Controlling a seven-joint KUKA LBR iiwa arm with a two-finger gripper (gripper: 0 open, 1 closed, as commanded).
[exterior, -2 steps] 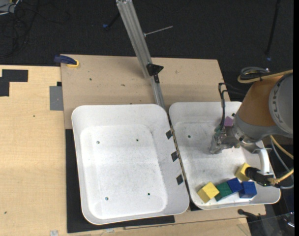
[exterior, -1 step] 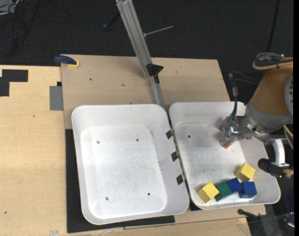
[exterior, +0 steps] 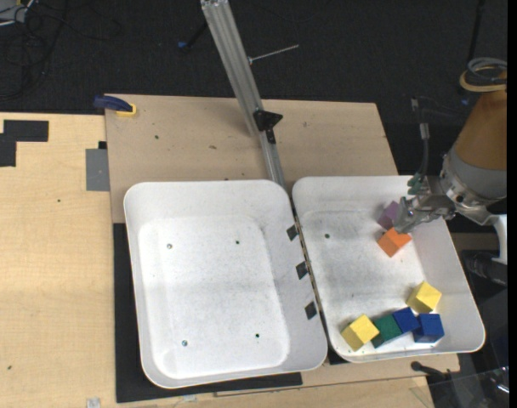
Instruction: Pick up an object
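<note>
In the right bin (exterior: 463, 266) lie several small blocks. A purple block (exterior: 389, 213) sits near the bin's far right, with an orange block (exterior: 394, 241) just in front of it. My gripper (exterior: 411, 213) reaches in from the right and hangs right beside the purple block, above and behind the orange one. Whether it touches the purple block is unclear. Towards the bin's front right corner lie a yellow block (exterior: 426, 297), another yellow block (exterior: 359, 331), a green block (exterior: 385, 327) and two blue blocks (exterior: 418, 323) close together.
The left bin (exterior: 148, 202) lies beside the right one, joined by black clips (exterior: 301, 269). A slanted aluminium rail (exterior: 241, 75) rises behind the bins. The grey arm with its orange band (exterior: 488, 134) stands over the right bin's far right edge.
</note>
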